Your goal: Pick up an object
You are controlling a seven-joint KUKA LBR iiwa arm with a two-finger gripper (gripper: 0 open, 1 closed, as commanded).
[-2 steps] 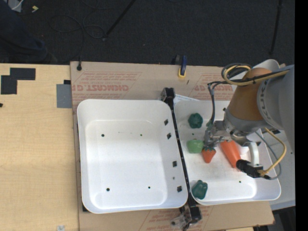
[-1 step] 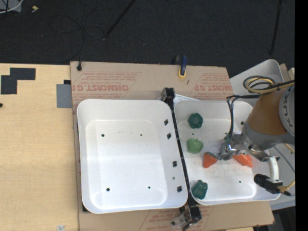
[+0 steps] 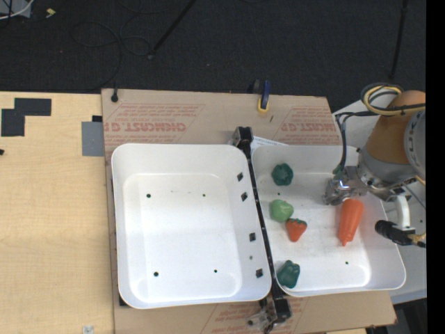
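Honestly, you'd grab that light, hard, slick-looking carrot [image 3: 349, 220] across its thick top end, just beside the gripper [image 3: 338, 190], though I can't tell its state.

The arm [image 3: 400, 141] enters from the right, its grey body bulking behind and to the right of the end effector [image 3: 338, 190]. The orange band [image 3: 393, 134] above the wrist sits up and to the right of the end effector, with looped cables [image 3: 379, 96] arching over it. The wrist slopes down and to the left from that band, ending in the metallic end effector, which points downward. Its tip is too small and blurred to read.
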